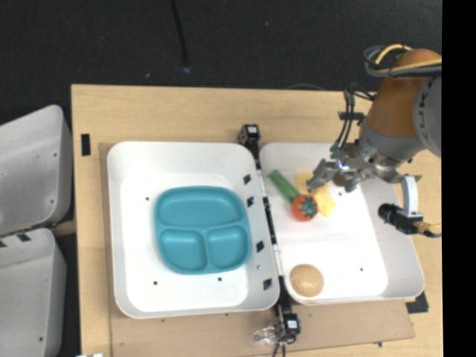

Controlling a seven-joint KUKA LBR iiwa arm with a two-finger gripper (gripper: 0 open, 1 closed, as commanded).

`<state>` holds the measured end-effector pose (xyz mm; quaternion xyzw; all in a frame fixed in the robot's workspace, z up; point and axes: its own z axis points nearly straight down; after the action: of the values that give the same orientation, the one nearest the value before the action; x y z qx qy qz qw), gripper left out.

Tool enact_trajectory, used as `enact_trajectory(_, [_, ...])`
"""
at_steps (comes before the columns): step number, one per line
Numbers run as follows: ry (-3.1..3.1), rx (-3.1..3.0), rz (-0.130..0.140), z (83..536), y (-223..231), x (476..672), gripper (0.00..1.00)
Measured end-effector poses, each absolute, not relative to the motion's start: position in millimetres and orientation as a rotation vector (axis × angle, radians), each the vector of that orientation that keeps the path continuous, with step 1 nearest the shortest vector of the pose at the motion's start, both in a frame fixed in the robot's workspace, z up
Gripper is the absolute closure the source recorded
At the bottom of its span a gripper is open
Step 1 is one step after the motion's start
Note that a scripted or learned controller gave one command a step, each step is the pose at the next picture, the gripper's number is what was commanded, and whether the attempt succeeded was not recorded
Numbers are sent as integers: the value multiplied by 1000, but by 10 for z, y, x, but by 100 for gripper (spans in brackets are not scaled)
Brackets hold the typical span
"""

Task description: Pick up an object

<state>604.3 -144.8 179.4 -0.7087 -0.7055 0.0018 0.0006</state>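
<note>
- The arm (405,103) is cut off where it leaves the view on the right.
- The gripper (332,177) is blurred and small; whether its fingers are apart or together cannot be told.
- The yellow object (321,199) lies partly hidden beneath the gripper and behind the red object (303,207); its shape is unclear.
- Grey panels (30,169) at left are cut off by the edge.

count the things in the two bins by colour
blue: 1, the tray
green: 1, the stick
red: 1, the tomato
yellow: 1, the block
tan: 1, the ball
total: 5
</note>
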Motion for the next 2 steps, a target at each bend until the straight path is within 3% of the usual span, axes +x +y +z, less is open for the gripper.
enact_trajectory(1, [-2211,-2231,5,1359,-1411,6044,0])
enact_trajectory(2, [-2210,-2240,-3,1500,-1422,6061,100])
